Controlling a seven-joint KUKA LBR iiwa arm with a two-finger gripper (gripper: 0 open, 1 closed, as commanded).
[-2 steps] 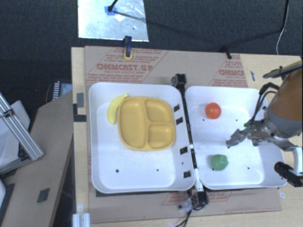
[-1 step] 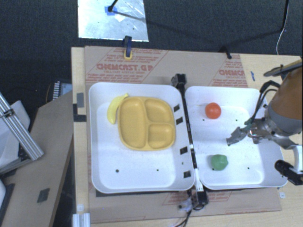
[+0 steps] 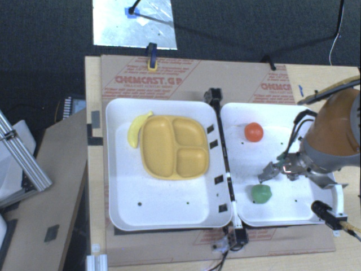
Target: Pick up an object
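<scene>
In the right bin (image 3: pixel 242 123) lie an orange ball (image 3: pixel 254 132) near the back and a green object (image 3: pixel 261 193) near the front. My gripper (image 3: pixel 273 171) hangs low over this bin, reaching in from the right, just above and right of the green object. Its dark fingertips point left and nothing shows between them. The left bin (image 3: pixel 121 208) holds a yellow divided plate (image 3: pixel 172 147) with a yellow banana (image 3: pixel 135 130) tucked against its left rim.
The orange-banded arm (image 3: pixel 338 129) covers the right bin's right side. A black divider with clips (image 3: pixel 223 151) runs between the bins. Cardboard (image 3: pixel 186 75) lies under both bins, with a foil sheet (image 3: pixel 132 16) behind.
</scene>
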